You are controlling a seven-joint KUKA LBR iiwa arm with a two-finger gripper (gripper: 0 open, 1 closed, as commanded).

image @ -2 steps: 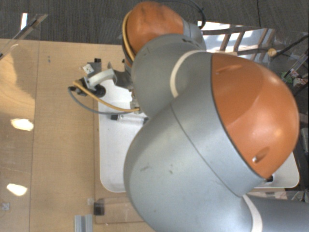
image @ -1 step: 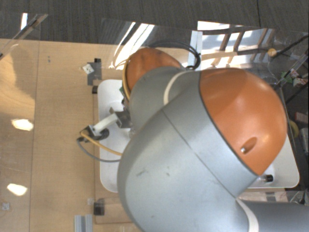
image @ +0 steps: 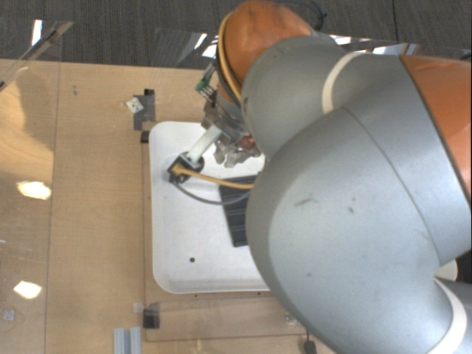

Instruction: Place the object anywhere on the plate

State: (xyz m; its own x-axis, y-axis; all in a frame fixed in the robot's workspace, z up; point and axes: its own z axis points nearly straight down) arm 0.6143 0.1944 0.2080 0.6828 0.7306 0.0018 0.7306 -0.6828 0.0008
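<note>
Object (image: 235, 223): dark grey, ribbed, flat.

Camera view:
- It lies on the floor of the white bin (image: 173, 231), about midway between the bin's far and near edges and well clear of its left edge.
- The right side of the object is covered by the arm (image: 354, 220).
- The visible strip runs from the far edge toward the near edge, slightly slanted. The true long axis is unconfirmed, since the rest is hidden.
- The gripper (image: 227, 153) sits over the far part of the bin, close to the far edge.
- Gripper opening: cannot tell. The wrist and its fittings mask it.
- Nothing is seen carried by the gripper.
- Key relation: the object lies from the gripper toward the bin's near edge, just beside it in this view. Their height separation cannot be read.
- A small black speck (image: 192, 259) lies toward the near-left corner of the bin, apart from the object.
- The bin rests on the wooden desk (image: 81, 198).

Judgement: this is the pick stage. The next move needs a short shift toward the near edge, with the closing direction set across the ribbed strip.
</note>
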